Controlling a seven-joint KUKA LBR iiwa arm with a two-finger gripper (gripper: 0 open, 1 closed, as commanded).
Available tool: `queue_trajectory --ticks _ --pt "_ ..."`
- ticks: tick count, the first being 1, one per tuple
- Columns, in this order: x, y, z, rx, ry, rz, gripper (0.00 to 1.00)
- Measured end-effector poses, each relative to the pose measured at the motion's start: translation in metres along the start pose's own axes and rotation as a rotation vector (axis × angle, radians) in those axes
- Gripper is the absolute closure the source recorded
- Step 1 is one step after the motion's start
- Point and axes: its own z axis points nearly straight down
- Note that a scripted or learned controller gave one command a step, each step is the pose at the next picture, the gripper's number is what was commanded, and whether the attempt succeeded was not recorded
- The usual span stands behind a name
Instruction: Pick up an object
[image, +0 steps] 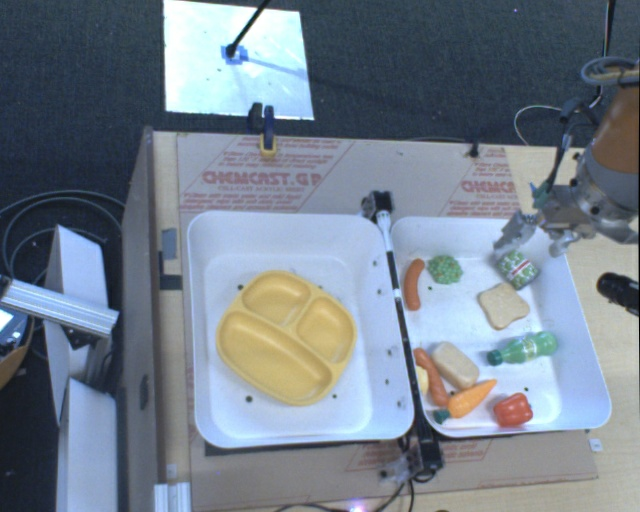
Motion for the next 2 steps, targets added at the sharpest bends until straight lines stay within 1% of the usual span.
queue_trajectory --ticks 1,2 --pt "0.029 0.035 0.148 0.005 0.002 -0.001 0.0" --pt "0.054 0.055 0.183 0.002 -0.005 0.001 0.0"
